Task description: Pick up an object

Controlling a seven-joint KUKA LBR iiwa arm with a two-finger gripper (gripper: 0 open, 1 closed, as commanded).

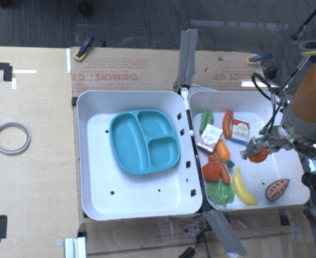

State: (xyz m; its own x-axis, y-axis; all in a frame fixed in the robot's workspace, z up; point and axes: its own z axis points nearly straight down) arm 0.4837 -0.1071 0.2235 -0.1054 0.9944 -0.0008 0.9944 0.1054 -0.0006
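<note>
The right bin (287,109) holds several toy foods: a green pod (205,120), a red sausage (227,123), a small red and blue box (240,130), a white packet (210,137), an orange piece (221,150), a red tomato (211,171), a green leaf (220,192), a yellow banana (243,187) and a watermelon slice (276,189). My gripper (254,148) hangs over the right half of this bin. A small red-orange round piece (259,156) sits right at its tip, partly covered by it. Whether that piece is gripped or lying beneath is unclear.
The left bin (93,165) holds a teal divided plate (145,141). A grey divider post (188,63) rises between the bins at the back. A tape roll (9,137) lies on the wooden bench to the left. Cables hang by the arm at the right.
</note>
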